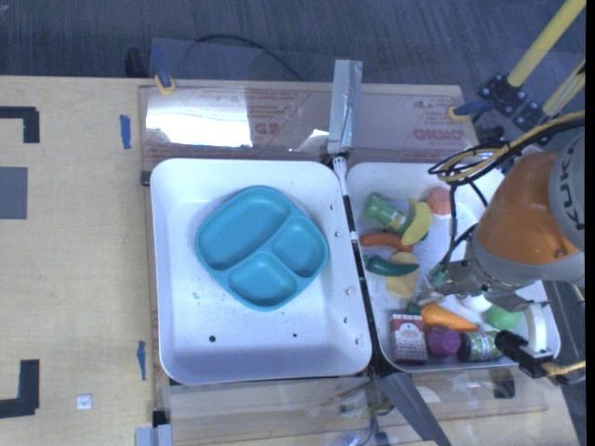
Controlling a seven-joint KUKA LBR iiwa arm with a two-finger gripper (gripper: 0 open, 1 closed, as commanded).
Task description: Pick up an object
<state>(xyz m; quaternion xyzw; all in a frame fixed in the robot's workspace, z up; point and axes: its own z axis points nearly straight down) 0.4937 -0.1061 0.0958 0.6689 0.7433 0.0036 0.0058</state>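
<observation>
The grey arm's orange-banded wrist is covering most of the gripper (444,284) in the right white bin (539,347), so honestly can't tell its state. An orange plastic carrot (450,319) is lying just below, near the bin's front edge.

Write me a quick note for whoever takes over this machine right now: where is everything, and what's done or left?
Gripper: low in the right-hand white bin, over the toy food; whether it grips anything cannot be told.
Things: orange plastic carrot, green tin can, yellow banana, purple round jar and red-labelled box all lie in that bin. Blue three-compartment plastic plate sits in the left-hand white bin.
Done: arm has reached the pile.
Left: nothing visibly lifted; a pick is still needed.
</observation>
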